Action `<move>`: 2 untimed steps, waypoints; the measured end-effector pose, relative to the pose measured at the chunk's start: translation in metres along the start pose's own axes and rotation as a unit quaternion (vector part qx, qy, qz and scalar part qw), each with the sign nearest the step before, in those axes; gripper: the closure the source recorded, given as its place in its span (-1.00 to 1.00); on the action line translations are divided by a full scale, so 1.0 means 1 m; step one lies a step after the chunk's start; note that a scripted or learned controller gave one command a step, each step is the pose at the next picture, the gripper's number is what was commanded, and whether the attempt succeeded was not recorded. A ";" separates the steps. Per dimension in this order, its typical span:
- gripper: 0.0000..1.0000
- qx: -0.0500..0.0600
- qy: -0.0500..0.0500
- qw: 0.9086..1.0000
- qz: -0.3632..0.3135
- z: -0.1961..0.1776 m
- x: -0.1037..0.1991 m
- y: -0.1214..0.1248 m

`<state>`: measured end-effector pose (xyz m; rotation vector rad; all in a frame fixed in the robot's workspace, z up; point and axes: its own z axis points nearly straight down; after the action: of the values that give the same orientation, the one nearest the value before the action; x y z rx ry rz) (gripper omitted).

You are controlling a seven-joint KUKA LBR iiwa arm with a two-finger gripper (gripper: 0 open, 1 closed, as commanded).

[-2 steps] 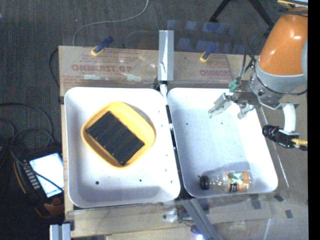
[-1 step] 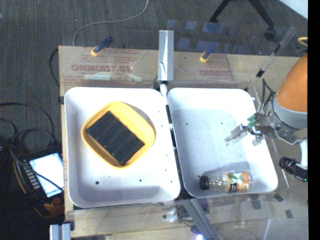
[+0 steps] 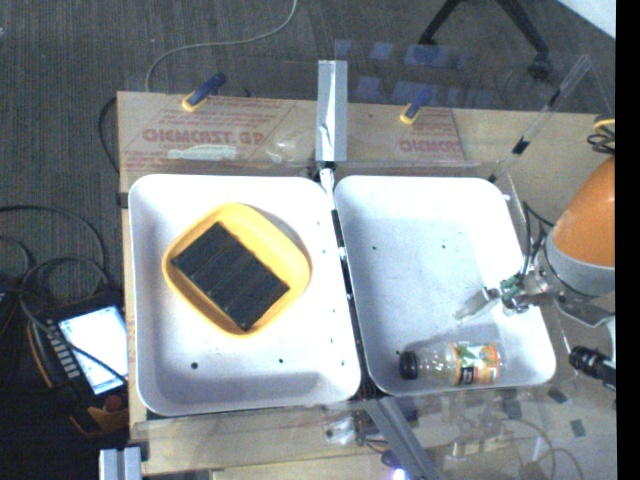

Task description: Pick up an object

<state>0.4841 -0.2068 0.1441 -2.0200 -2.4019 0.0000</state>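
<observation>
A clear plastic bottle (image 3: 450, 362) with a black cap and an orange label lies on its side at the front of the right bin (image 3: 420, 218). In the left bin (image 3: 150, 268) a yellow dish (image 3: 285, 243) holds a black ribbed rectangular block (image 3: 228, 274). The arm's orange band (image 3: 600, 218) shows at the right. Its gripper (image 3: 505, 296) hangs over the right bin's right rim, above and to the right of the bottle and apart from it. I see nothing held in it.
A metal divider post (image 3: 331, 118) stands behind the seam between the bins. Two yellow-and-blue clamps (image 3: 203, 91) sit on the cardboard-coloured back board. Cables and a lit tablet (image 3: 92, 343) lie on the floor at left.
</observation>
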 end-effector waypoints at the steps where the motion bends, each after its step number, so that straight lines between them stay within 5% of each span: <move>1: -1.00 -0.004 0.001 0.996 -0.086 0.051 -0.012 0.002; 2: 1.00 -0.009 -0.003 0.996 -0.087 0.041 -0.013 0.006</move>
<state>0.4924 -0.2188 0.1030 -1.8134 -2.5813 -0.0170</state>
